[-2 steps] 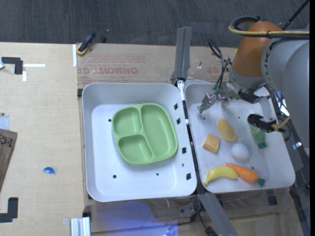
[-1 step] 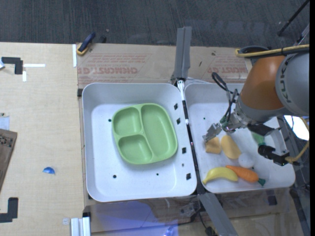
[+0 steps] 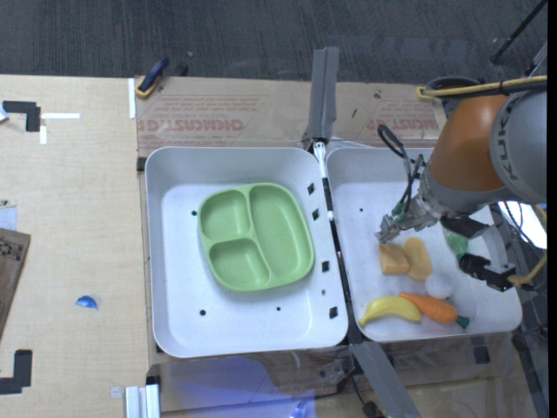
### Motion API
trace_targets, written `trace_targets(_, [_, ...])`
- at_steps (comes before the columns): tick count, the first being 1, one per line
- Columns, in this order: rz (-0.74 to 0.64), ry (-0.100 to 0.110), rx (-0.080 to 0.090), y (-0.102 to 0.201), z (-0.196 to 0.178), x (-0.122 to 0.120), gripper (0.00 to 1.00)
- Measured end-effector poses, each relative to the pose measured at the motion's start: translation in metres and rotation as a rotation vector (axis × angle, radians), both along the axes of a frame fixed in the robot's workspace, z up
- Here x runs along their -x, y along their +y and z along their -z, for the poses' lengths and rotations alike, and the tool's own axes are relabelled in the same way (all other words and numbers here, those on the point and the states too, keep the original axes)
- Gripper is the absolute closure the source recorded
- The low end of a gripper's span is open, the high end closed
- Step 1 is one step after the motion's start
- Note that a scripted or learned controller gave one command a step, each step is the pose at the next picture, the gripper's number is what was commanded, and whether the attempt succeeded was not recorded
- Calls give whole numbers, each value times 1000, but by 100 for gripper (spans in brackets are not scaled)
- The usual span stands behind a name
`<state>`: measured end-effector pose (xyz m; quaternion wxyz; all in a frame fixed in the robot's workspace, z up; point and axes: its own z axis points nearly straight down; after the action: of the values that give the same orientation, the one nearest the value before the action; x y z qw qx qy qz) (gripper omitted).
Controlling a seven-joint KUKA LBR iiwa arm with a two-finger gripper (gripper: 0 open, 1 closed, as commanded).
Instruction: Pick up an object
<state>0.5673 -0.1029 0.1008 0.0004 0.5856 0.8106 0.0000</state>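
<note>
1. The grey arm (image 3: pixel 513 146) with its orange band (image 3: pixel 466 146) reached in from the right, over the right-hand white bin (image 3: pixel 365 190).
2. The gripper (image 3: pixel 392 228) hung low inside that bin, near its middle, pointing down and to the left.
3. Whether the fingers were spread or closed could not be told at this size, and nothing could be seen between them.
4. Just below and to the right of the gripper lay a tan, bread-like lump (image 3: pixel 393 259), touching a paler orange-tan piece (image 3: pixel 419 257) on its right; whether the gripper touched the lump could not be told.
5. Nearer the bin's front wall lay a yellow banana (image 3: pixel 389 309), with an orange carrot (image 3: pixel 432 308) against its right end, the carrot's green tip pointing right.
6. A faint whitish object (image 3: pixel 439 284) sat between the tan pieces and the carrot; its kind was unclear.
7. The left-hand white bin (image 3: pixel 174 320) held a green divided plate (image 3: pixel 256 235) with three compartments, lying flat near the centre.
8. Both bins stood side by side on the desk (image 3: pixel 70 190), where a small blue item (image 3: pixel 85 301) lay well to the left.
</note>
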Motion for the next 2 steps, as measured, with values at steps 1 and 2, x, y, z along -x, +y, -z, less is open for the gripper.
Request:
trace_targets(1, [-1,0,0,0,0,0,0])
trace_targets(2, [-233,-4,1,-36,8,59,0])
